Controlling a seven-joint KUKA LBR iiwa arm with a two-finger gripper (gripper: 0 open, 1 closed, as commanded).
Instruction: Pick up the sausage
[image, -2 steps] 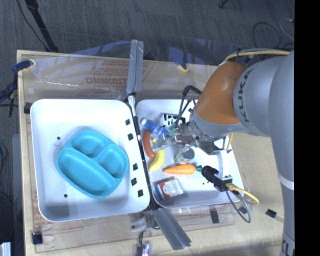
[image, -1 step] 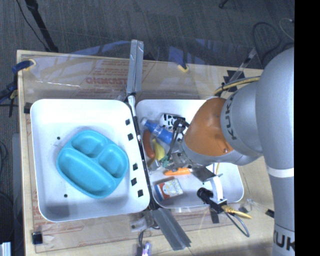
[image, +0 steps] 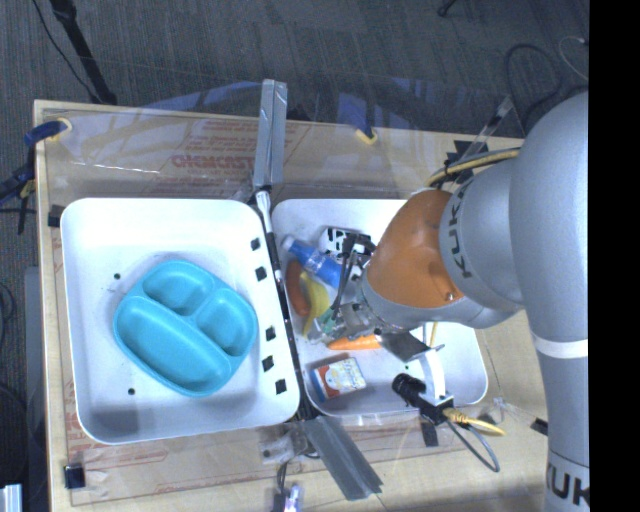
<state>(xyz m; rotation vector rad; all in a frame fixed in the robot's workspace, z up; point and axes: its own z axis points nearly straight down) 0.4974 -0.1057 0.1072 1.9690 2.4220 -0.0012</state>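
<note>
- The arm (image: 500, 240) is seen reaching in from the right, bent low over the right bin (image: 470, 375).
- The gripper (image: 345, 300) is lowered into a cluster of items at that bin's left side; whether it is wide or narrow cannot be told.
- The sausage (image: 297, 290), a reddish-brown piece, is seen lying along the left wall of the right bin, just beside a yellow item (image: 317, 297) and a blue bottle (image: 312, 262).
- An orange carrot (image: 355, 343) and a small packet (image: 340, 377) are found nearby.
- A blue divided plate (image: 185, 325) is seated in the left bin (image: 90, 240) on the table (image: 150, 150).
</note>
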